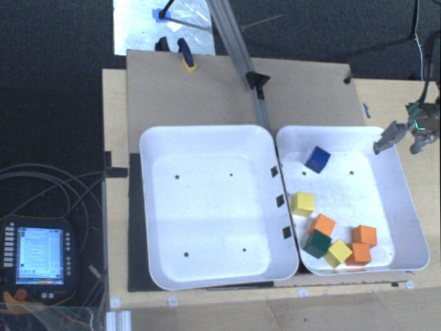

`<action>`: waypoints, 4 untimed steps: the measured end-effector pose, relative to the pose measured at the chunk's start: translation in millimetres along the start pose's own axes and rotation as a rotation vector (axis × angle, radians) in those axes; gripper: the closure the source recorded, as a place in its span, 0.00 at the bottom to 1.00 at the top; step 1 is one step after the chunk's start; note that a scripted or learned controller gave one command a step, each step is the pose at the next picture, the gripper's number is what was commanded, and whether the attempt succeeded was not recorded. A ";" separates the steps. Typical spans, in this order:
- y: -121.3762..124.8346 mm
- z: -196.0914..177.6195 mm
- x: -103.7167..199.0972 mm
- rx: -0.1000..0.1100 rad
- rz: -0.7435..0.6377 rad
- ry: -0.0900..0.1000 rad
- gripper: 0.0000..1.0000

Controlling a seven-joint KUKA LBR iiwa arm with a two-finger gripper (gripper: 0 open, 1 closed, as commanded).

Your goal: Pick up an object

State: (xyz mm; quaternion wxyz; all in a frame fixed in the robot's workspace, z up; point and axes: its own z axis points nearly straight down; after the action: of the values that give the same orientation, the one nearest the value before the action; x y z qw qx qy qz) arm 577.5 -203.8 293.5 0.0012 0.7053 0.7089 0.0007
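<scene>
One camera looks down from above, fixed at a slant, far enough back to take in the whole bench [227, 88] and some dark floor around it. The two white bins sit in the lower middle of the view, the left bin [148, 205] and the right bin [406, 205] side by side. The far edge of the bench lies toward the top. A handheld control screen [38, 257] lies at the lower left, off the bench.
</scene>
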 end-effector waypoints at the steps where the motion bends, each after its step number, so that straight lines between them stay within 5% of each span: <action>1: 0.0 -0.1 0.0 0.000 0.000 0.000 0.00; 4: -8.1 159.0 1.2 0.006 0.002 0.002 0.00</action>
State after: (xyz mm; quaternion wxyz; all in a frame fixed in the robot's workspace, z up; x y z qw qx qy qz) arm 569.9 -202.8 134.5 -0.0013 0.7061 0.7081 -0.0007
